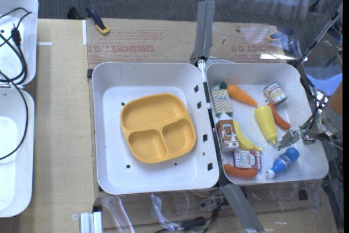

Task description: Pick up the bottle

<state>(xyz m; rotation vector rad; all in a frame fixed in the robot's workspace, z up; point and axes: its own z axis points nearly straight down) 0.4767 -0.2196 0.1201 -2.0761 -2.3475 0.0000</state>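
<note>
A small blue bottle with a white cap lies on its side at the front right of the right bin, cap pointing front-left. A yellow squeeze bottle lies near the bin's middle. My gripper reaches in from the right edge and hangs between the two, just above the blue bottle and right of the yellow one's base. Nothing shows in its grasp.
The right bin also holds a carrot, a can, a banana, two small cartons, a sausage and a red packet. The left bin holds a yellow divided plate.
</note>
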